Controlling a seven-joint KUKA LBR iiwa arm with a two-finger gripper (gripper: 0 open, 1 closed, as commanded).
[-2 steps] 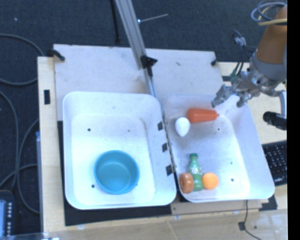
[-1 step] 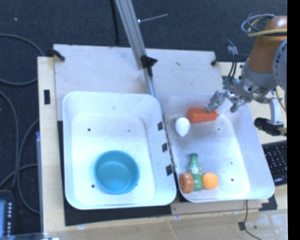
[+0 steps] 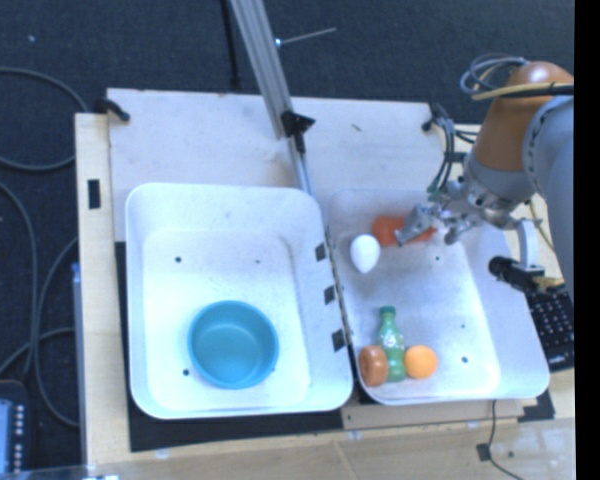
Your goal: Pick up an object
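Observation:
The right bin (image 3: 480, 368) holds a white egg-shaped object (image 3: 365, 253) near its back left. An orange-red object (image 3: 387, 230) lies just right of the egg, partly hidden by the gripper. At the front lie a small green bottle (image 3: 389, 331), a brown-red round object (image 3: 373, 365) and an orange ball (image 3: 420, 362). My gripper (image 3: 430, 226) hangs over the back of the right bin, its fingers reaching down beside the orange-red object. Nothing shows clearly between the fingers.
The left bin (image 3: 160, 228) holds a blue bowl (image 3: 233, 343) at its front. A metal pole (image 3: 265, 58) slants up from between the bins at the back. A black keyboard (image 3: 552, 323) lies to the right of the right bin.

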